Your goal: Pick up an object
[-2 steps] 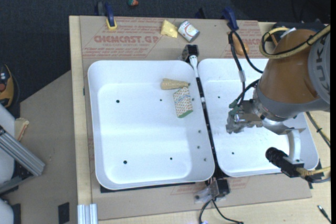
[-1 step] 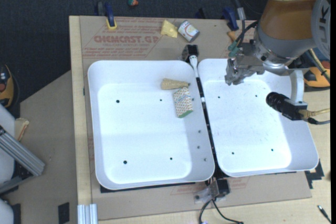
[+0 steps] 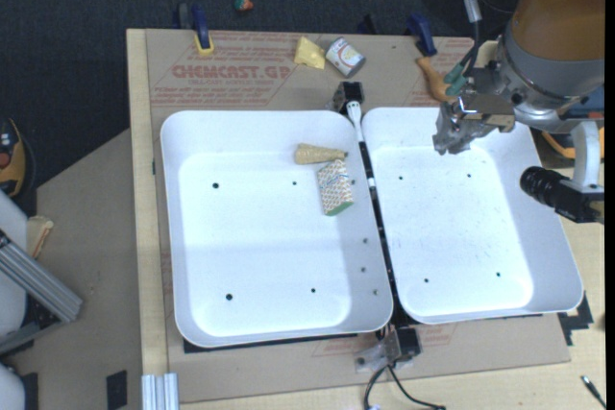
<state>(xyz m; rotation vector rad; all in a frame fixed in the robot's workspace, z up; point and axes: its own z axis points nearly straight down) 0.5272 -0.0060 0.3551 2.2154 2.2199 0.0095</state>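
Camera view: tan cone [image 3: 319, 154], patterned pouch [image 3: 334, 186].

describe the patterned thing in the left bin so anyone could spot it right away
Start at the left bin of the two white bins and go to its upper right area, near the dark divider. The patterned packet lies there, just below a tan cone-shaped piece. Its green and white checked print sets it apart.

The gripper [image 3: 452, 141] is hanging over the right bin's [image 3: 480, 298] far edge; in the left bin [image 3: 250, 302] two things are lying together — a tan cone [image 3: 318, 154] and a patterned packet [image 3: 334, 186] just beside it.
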